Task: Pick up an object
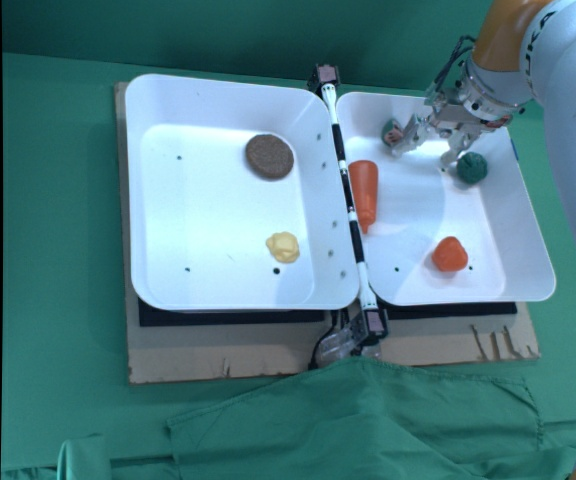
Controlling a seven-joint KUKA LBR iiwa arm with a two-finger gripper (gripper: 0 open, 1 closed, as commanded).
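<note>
Since our two-finger gripper (430, 140) hangs with jaws spread and nothing between them, we'd pinch the light, squishy-looking dark green ball (472, 167) across its middle

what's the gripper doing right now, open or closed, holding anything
Gripper: open, holding nothing, above the right bin between a small green-and-red object and a dark green ball.
</note>
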